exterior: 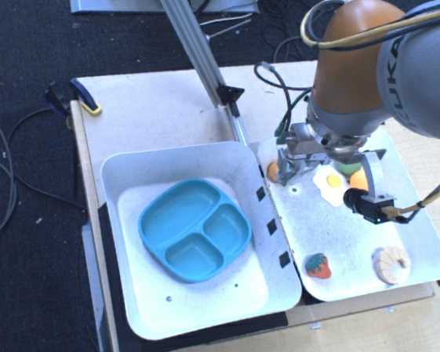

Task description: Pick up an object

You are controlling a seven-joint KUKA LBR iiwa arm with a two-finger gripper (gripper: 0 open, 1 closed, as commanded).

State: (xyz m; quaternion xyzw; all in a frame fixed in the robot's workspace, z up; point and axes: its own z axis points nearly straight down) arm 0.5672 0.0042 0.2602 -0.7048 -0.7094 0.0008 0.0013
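Observation:
My gripper [285, 172] hangs over the far left part of the right bin [418, 255], under the arm's big orange band. A small orange object [272, 172] lies right beside its tip, partly hidden by it; whether they touch I cannot tell. A fried-egg toy [331, 185] lies just right of the gripper, with an orange piece [357, 179] and a green piece [349, 168] behind it, half covered by the wrist. A red strawberry [317, 266] and a pale shrimp-like piece [391, 264] rest near the bin's front edge.
The left bin [139, 299] holds a blue divided plate [195, 228]. A slanted metal pole [195, 44] rises from between the bins at the back. A black cable unit [372, 207] sticks out of the wrist over the right bin.

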